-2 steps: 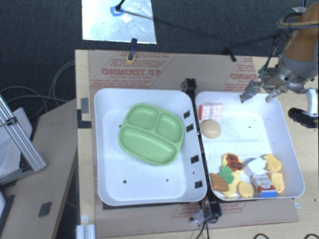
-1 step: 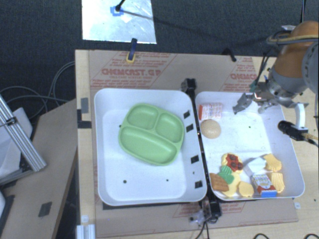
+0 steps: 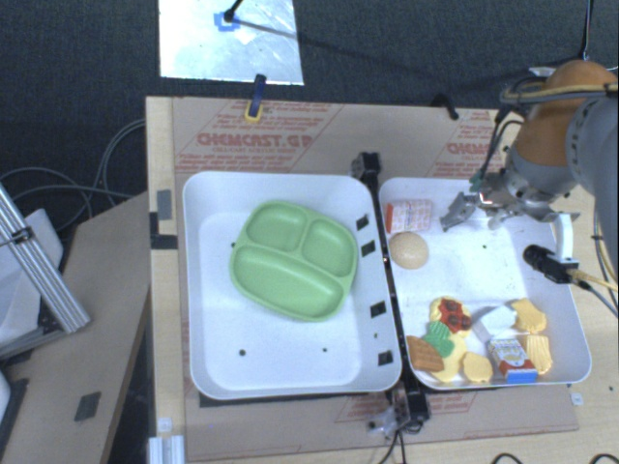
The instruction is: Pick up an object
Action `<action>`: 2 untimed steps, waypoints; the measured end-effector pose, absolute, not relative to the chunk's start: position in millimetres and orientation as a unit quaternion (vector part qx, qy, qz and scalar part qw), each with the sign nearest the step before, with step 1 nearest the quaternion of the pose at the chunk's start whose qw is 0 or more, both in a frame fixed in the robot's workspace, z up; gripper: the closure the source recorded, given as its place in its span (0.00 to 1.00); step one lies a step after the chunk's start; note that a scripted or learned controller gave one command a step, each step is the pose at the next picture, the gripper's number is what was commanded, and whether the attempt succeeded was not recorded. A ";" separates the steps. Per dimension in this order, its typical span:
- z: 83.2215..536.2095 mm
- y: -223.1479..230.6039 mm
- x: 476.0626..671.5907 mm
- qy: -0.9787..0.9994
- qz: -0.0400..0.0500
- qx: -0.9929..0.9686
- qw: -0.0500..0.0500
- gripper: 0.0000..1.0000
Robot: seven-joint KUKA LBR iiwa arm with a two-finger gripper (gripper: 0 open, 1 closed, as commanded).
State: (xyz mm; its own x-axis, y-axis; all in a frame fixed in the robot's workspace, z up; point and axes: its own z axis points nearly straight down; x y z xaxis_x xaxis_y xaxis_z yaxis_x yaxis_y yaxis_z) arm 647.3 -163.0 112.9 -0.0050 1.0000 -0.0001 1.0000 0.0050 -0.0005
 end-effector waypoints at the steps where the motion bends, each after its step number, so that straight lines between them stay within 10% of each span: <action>1: 83.5 -162.2 647.8 -0.709 0.000 -0.705 0.000 0.00; 2: 96.8 -162.3 649.7 -0.710 -0.002 -0.704 -0.003 1.00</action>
State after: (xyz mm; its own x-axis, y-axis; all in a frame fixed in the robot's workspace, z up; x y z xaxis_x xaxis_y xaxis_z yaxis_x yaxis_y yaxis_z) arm 649.7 -162.3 96.8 -0.0075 1.0000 -0.0012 1.0000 0.0075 0.0060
